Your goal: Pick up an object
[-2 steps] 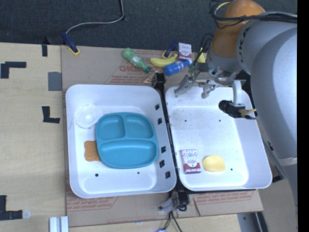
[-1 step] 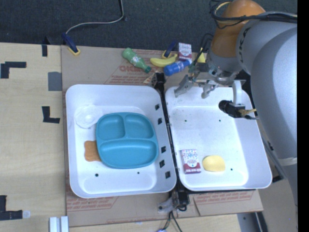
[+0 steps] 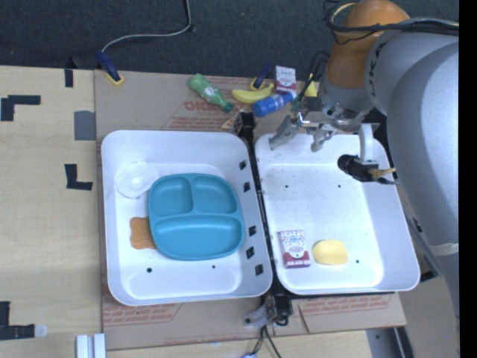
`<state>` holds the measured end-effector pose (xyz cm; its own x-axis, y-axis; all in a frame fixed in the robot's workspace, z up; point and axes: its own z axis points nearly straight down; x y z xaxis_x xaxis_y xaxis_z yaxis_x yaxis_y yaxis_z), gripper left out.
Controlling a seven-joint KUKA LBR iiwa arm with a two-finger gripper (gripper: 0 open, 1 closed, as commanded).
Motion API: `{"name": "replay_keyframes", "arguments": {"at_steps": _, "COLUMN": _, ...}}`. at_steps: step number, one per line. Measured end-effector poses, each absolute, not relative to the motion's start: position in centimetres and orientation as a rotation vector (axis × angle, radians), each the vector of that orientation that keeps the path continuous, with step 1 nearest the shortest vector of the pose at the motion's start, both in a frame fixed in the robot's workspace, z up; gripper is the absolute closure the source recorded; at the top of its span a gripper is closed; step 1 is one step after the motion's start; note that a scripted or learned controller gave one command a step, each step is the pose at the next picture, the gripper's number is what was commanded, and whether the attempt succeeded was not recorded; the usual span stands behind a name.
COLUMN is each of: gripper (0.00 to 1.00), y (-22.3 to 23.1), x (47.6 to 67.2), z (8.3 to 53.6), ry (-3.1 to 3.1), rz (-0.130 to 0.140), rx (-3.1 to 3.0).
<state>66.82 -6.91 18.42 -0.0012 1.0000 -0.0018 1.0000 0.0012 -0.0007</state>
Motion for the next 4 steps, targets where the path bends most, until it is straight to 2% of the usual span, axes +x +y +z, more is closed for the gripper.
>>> {"name": "replay_keyframes", "arguments": {"at_steps": 4, "gripper": 0.0, "y": -6.91, "x": 66.82, "z": 18.42, "ry": 2.222, "rz": -0.003, "rx": 2.22}}
